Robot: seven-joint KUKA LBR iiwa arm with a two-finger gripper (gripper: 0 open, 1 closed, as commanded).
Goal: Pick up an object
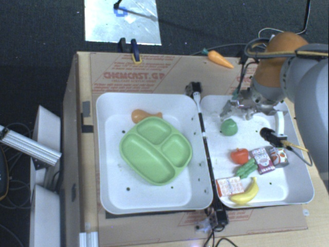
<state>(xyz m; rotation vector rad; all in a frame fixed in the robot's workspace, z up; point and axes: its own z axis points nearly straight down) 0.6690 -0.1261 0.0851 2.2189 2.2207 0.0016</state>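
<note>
End effector [237,108] above green ball [229,127], tomato [239,155] nearby

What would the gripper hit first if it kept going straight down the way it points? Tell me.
Probably the green ball. The gripper hangs over the right bin, pointing down just above and beside the ball. Depth is unclear from this slant, so it could miss and meet the bin's white floor next to it.

We read red print on the brown board [139,73] that lies on the desk under the bins: "CHEMCAST GP", with smaller lines above and below it too fine for us to make out. The packets [267,159] in the right bin [295,189] carry printing, but we cannot read it.
</note>
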